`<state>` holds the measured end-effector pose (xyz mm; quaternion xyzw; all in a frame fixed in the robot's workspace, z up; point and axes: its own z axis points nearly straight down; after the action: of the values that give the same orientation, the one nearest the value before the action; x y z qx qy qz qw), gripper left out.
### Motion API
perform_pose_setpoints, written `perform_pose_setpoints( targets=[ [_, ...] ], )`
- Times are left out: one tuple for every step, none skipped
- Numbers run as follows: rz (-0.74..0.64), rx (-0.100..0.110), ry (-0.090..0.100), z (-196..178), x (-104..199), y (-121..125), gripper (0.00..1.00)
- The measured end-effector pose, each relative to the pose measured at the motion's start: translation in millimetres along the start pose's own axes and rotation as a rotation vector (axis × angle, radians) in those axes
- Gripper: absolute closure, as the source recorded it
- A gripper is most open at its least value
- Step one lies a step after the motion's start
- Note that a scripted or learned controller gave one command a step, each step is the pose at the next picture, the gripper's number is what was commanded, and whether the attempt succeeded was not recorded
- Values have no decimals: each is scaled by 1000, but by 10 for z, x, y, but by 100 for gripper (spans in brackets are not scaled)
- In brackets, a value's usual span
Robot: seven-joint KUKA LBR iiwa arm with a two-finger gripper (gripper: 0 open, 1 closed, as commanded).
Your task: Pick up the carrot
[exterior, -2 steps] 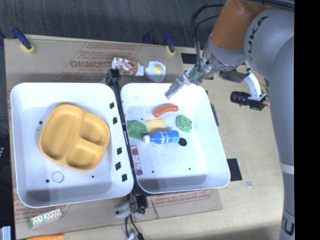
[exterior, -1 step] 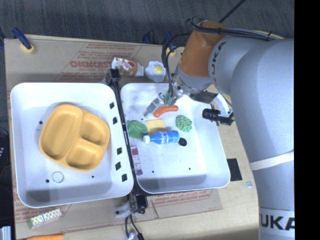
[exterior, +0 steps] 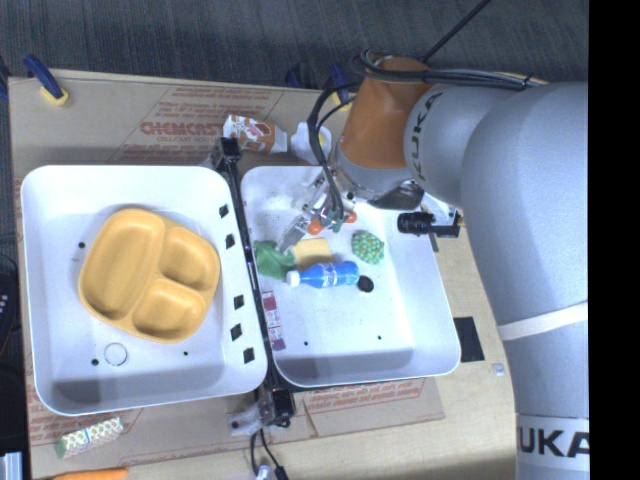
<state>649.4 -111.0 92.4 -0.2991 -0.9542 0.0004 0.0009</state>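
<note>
Under the gripper [exterior: 318, 218] we see a small orange carrot [exterior: 318, 227], mostly hidden; its grip we cannot tell.

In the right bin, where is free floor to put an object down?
Free: the right bin floor between the blue bottle and the near wall. Crowded: around the gripper, with the carrot, green toy and green ball.
</note>
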Motion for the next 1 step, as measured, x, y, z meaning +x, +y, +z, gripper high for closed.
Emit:
perform_pose_setpoints(
  targets=[
    [6,1,1,8,463,-72,0]
  ],
)
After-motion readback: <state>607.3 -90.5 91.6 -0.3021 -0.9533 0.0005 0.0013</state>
